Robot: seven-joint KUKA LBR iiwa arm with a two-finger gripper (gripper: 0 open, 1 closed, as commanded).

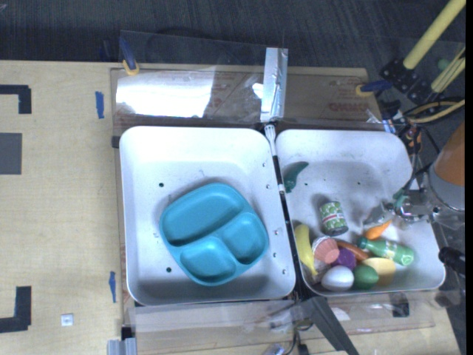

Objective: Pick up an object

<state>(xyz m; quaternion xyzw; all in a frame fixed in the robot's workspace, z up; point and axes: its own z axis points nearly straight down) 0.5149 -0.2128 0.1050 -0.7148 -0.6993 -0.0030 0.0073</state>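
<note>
Arm (452,170) entering at 3 o'clock, orange band at the frame edge, wrist reaching left over the right bin (347,150). Gripper (397,207) low at that bin's 3 o'clock rim, metal parts pointing toward 9 o'clock, just above the toy pile. Cannot tell how the gripper stands, open or closed; nothing seen held.

Pile along the right bin's 6 o'clock wall: banana (303,248) upright at the pile's 9 o'clock end, beside the divider; round pink slice (325,251) just beside it; white egg (338,277) at 6 o'clock; green ball (366,276) touching the egg; green bottle (392,254) lying at 3 o'clock; carrot (377,231) just under the gripper. Green can (332,217) standing tilted at 12 o'clock of the pile. Small teal piece (293,173) near the divider, well apart from the pile.

Left bin (148,154): blue tray (213,232) with three compartments, tilted, near the centre.
</note>
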